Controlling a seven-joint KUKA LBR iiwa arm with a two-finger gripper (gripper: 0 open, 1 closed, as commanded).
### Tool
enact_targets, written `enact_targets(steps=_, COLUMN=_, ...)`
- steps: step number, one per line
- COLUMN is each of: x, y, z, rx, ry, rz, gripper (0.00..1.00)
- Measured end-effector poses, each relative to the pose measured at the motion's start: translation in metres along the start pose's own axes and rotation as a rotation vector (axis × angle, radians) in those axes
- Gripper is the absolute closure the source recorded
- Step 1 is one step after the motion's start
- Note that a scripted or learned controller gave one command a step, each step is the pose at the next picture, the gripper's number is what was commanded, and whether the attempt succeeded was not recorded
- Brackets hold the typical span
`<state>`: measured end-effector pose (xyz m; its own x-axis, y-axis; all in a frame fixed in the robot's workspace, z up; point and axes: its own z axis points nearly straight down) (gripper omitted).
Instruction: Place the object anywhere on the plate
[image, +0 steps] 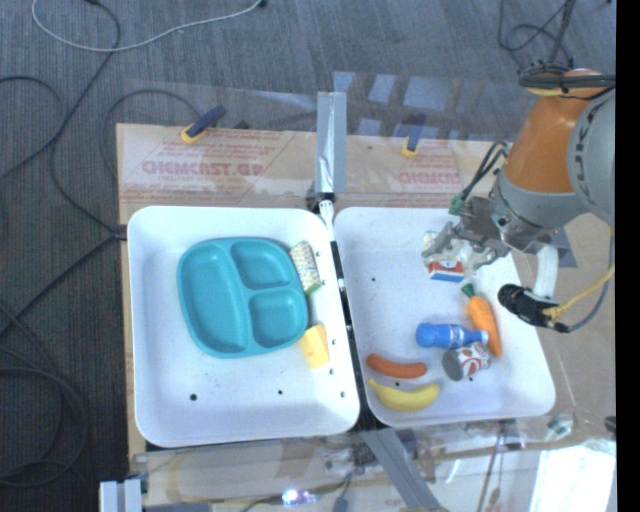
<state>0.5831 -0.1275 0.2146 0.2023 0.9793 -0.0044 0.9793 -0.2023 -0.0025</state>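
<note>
1. The left bin (150, 400) holds a turquoise plate (243, 295) with three compartments, lying a bit toward the bin's upper half. Nothing lies in the compartments.
2. Just off the plate's upper right rim is a corn cob (304, 265), touching or nearly touching the rim. Below it, by the plate's lower right corner, sits a small yellow block (316, 346).
3. In the right bin (390, 240), along the near edge, a sausage (396, 367) lies just above a banana (404, 396), the two side by side.
4. Further right a blue bottle (444, 334) lies on its side, with a small can (466, 361) tipped over just below it and a carrot (484, 322) slanting along their right side.
5. The gripper (452, 248) is down over the upper right part of this bin, and directly under it is a small red, white and blue packet (446, 267). I cannot tell from here how far the fingers are spread, or whether they pinch the packet or merely sit on it.
6. Behind the gripper the grey arm (590, 150) rises with its orange band (548, 150) toward the right edge, well apart from the plate.
</note>
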Motion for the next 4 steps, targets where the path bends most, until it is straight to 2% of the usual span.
enact_targets(steps=1, x=0.068, y=0.0, z=0.012, rx=0.001, ry=0.002, rz=-0.189, gripper=1.0)
enact_targets(steps=2, x=0.12, y=-0.002, z=0.032, rx=0.002, ry=0.001, rz=-0.198, gripper=1.0)
enact_targets(steps=3, x=0.199, y=-0.031, z=0.02, rx=0.001, ry=0.005, rz=-0.213, gripper=1.0)
enact_targets(steps=4, x=0.199, y=-0.031, z=0.02, rx=0.001, ry=0.005, rz=-0.212, gripper=0.0)
